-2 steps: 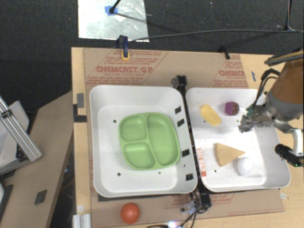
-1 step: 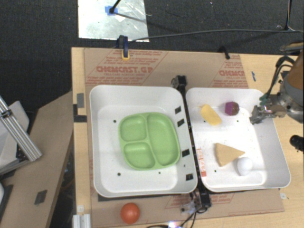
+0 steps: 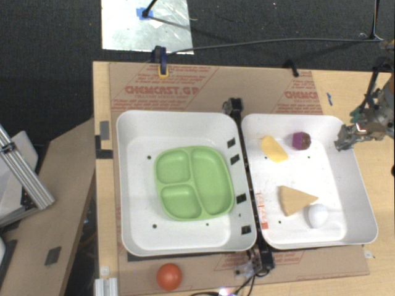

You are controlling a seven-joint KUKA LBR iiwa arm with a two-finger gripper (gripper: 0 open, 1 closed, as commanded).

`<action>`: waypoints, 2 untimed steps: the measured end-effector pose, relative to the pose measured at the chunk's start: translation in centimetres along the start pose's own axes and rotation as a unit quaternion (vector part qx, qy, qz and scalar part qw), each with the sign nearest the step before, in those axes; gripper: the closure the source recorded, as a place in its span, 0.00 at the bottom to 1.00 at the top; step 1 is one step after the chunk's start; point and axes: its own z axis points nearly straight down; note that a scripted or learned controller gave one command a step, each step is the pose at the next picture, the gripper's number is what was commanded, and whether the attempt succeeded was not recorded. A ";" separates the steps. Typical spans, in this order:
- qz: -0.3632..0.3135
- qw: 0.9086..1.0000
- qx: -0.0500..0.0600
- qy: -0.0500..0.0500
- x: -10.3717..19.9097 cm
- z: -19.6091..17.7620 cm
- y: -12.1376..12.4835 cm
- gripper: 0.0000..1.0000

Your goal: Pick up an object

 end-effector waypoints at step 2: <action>-0.002 1.000 0.002 0.002 10.6 0.7 -0.7 1.00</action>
